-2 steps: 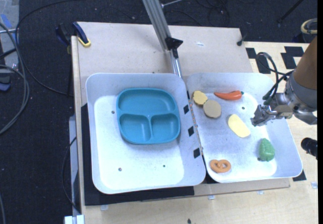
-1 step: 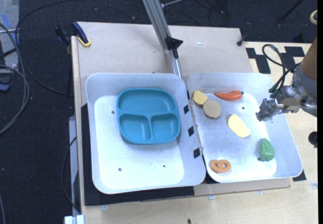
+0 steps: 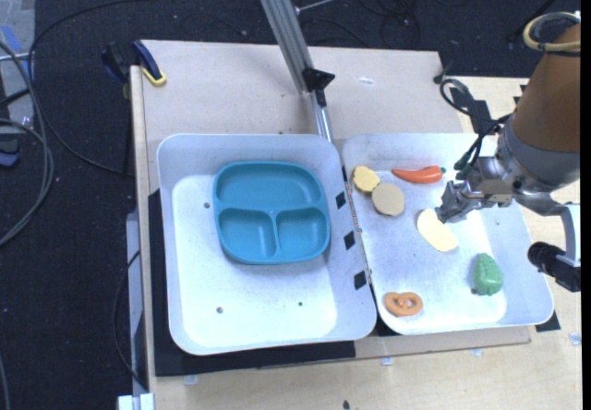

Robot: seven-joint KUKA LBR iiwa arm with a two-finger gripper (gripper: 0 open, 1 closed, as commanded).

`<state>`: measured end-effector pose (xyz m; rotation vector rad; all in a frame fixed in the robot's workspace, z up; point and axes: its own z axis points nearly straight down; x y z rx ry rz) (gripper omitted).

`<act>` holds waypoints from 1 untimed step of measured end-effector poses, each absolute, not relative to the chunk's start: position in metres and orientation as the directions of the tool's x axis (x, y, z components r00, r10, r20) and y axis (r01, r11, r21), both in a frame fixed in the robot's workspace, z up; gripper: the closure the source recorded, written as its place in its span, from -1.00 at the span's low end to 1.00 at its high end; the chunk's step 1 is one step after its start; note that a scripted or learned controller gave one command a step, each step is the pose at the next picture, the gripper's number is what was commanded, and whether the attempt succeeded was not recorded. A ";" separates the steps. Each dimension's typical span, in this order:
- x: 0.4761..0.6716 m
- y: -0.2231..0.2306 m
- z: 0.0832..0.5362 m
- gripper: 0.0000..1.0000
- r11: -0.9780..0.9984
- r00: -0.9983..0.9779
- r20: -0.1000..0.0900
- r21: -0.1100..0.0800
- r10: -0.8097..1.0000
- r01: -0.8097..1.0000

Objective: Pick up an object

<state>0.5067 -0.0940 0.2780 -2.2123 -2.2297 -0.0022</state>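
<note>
Pale yellow slice (image 3: 437, 232) looks to be the thing in play, lying flat on the floor of the right bin (image 3: 517, 307) directly under the pincer (image 3: 454, 206), touching it or very nearly so. From where I stand I cannot tell whether the pincer is spread or pressed together; its tip is a dark blur against the slice. Nothing is lifted, so by my reckoning the pick is at the reach-and-close stage: the arm (image 3: 545, 122) is down over its target, while the squeeze and the raise remain to be done. Nearest me, in front of the pincer and to its left, sits a small orange pretzel shape (image 3: 403, 304), and in front to its right a green lump (image 3: 487, 273), both well apart from the slice. Just to the pincer's left lies a tan round piece (image 3: 389, 200), with a yellow piece (image 3: 366, 179) beside it, and a red-orange chili (image 3: 417, 174) a little beyond. Further left, in the other bin (image 3: 185, 307), a blue divided tray (image 3: 272, 212) rests alone. Behind it all stretches the bare bench (image 3: 231, 85), crossed by a slanting metal pole (image 3: 282, 11).
</note>
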 end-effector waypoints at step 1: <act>0.497 -0.037 0.266 1.00 0.008 -0.008 0.002 -0.002 1.000 1.000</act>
